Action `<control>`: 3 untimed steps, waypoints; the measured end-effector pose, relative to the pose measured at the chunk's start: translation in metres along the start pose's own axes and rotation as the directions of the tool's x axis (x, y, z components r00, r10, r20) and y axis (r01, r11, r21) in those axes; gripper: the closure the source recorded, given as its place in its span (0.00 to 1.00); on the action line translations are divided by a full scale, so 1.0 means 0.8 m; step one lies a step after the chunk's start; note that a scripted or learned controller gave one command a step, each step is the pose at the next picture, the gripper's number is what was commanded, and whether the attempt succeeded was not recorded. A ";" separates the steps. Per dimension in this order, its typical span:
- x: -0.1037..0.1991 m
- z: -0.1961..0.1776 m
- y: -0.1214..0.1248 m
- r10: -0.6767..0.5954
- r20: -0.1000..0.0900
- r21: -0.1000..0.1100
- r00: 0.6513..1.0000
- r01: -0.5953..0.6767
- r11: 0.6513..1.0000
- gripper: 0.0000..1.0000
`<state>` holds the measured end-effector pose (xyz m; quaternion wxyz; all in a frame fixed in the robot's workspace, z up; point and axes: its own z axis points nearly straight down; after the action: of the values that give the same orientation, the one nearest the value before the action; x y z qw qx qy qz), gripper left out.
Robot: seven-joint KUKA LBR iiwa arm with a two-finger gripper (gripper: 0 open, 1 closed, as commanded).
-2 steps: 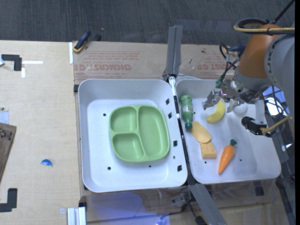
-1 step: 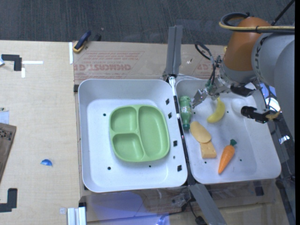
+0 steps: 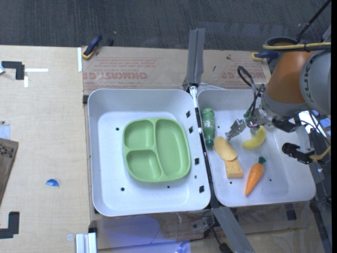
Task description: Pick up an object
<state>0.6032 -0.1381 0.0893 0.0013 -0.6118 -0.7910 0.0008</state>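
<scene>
Apparently the gripper point(image 3: 239, 127) is hung low over the right bin point(image 3: 274, 194), just beside the banana point(image 3: 256, 139), probably lined up for a grab; its opening cannot be told, and nothing is seen held.

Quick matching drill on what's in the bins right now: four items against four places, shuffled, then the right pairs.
Items:
1. green divided plate
2. green bottle
3. banana
4. carrot

Places:
A. right bin, near its front
B. right bin, against the divider wall
C. left bin, middle
D. right bin, just by the gripper

Pairs: 1-C, 2-B, 3-D, 4-A
</scene>
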 end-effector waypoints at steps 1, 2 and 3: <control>-0.055 0.000 -0.020 0.024 0.000 -0.001 1.000 -0.024 1.000 0.00; -0.061 -0.002 -0.077 0.014 -0.026 -0.011 1.000 -0.014 1.000 0.00; -0.039 0.000 -0.155 -0.142 -0.011 -0.006 0.990 0.142 0.990 0.00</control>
<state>0.4911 -0.1994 0.0900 0.0041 -0.5541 -0.8324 -0.0049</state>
